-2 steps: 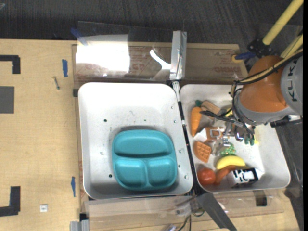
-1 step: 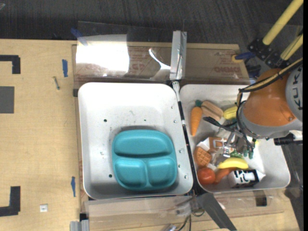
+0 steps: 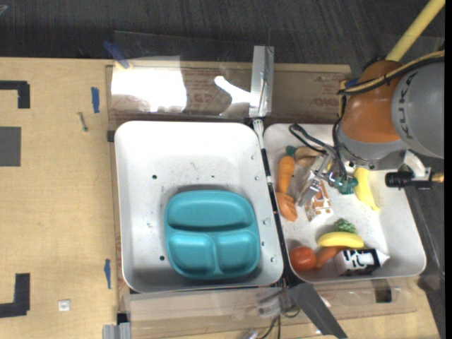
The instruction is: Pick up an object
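The desk [image 3: 49, 210] is a pale tan board marked with black corner brackets and small strips of blue tape, and dark grey carpet [image 3: 176, 6] runs behind it. Two shallow white bins sit side by side, with a strip of cardboard under glaring clear plastic along their far edge. The left bin [image 3: 141, 154] holds a teal divided tray [image 3: 212, 234]. The right bin [image 3: 406, 249] holds carrots [image 3: 285, 179], a tomato [image 3: 303, 258], a banana [image 3: 340, 240], a yellow piece [image 3: 365, 189] and a black-and-white carton [image 3: 360, 259]. The claw [image 3: 321, 182] hangs low over the upper middle of the right bin, just beside the carrots; how wide it stands, or whether it has hold of anything, cannot be told.
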{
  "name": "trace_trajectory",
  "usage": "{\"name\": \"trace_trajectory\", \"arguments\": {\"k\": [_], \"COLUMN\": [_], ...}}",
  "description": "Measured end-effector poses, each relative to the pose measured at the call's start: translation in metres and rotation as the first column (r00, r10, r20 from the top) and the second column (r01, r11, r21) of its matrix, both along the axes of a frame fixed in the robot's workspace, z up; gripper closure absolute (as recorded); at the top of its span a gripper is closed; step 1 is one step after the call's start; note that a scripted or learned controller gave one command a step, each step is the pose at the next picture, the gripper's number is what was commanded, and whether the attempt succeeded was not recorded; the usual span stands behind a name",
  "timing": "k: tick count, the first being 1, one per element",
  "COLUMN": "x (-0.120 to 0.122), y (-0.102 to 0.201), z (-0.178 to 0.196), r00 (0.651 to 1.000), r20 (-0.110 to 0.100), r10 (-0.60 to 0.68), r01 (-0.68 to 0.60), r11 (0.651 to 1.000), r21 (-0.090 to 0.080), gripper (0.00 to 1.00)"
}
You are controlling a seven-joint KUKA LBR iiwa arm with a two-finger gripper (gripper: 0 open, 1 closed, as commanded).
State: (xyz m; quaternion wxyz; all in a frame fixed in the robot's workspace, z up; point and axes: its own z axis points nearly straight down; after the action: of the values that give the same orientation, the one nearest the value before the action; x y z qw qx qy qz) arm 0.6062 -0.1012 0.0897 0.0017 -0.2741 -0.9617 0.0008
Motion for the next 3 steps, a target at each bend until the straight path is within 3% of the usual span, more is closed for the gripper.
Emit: {"name": "trace_trajectory", "arguments": {"k": [1, 2, 3], "x": [-0.034, -0.073, -0.087], "y": [-0.002, -0.001, 0.006], "z": [0.000, 0.000, 0.000], "r00": [0.993, 0.977, 0.923], "r20": [0.016, 0.018, 0.019], "r10": [-0.116, -0.212, -0.385], "r01": [0.116, 0.212, 0.385], "r11": [0.993, 0.977, 0.923], "r21": [0.001, 0.001, 0.004], "gripper": [0.00, 0.00, 0.00]}}
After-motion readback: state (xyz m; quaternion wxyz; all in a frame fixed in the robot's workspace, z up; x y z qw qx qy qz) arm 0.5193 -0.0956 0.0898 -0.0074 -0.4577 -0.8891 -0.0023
